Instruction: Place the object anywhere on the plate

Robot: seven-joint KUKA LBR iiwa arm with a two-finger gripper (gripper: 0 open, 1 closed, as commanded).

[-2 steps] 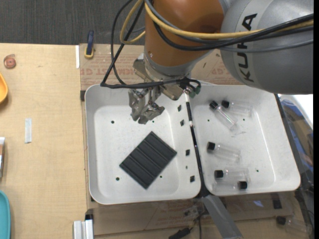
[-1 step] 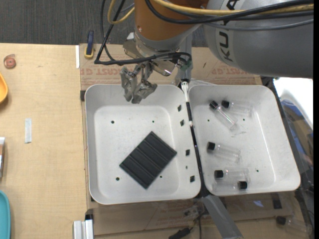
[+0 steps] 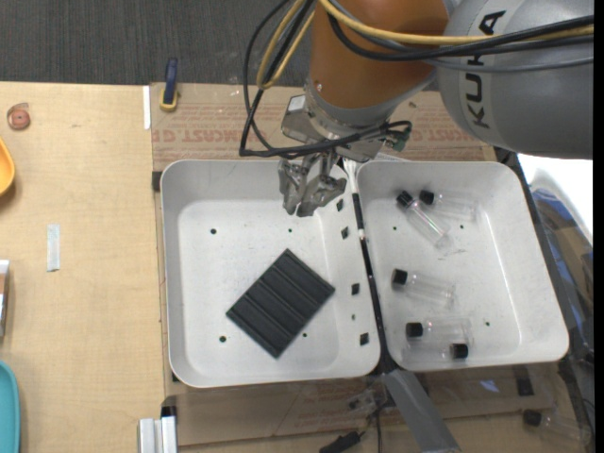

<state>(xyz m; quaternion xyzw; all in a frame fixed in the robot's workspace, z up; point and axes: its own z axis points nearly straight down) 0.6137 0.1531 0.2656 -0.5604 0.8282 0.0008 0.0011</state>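
Observation:
A black ribbed rectangular plate (image 3: 281, 302) lies at a slant on the floor of the left bin (image 3: 171, 253). Several clear vials with black caps lie in the right bin (image 3: 540, 253): one near its top (image 3: 422, 213), one in the middle (image 3: 427, 289), one near the front (image 3: 442, 330). My gripper (image 3: 306, 194) hangs over the left bin's upper right part, close to the wall between the bins and beyond the plate's far corner. Whether anything is in it is too small to make out.
Cables loop around the orange wrist band (image 3: 373, 36) over the bins' back edge. The wooden bench at left bears a small grey strip (image 3: 53, 248), an orange item (image 3: 5, 173) and a teal item (image 3: 8, 409) at its edge. A blue clamp (image 3: 171, 75) stands behind.

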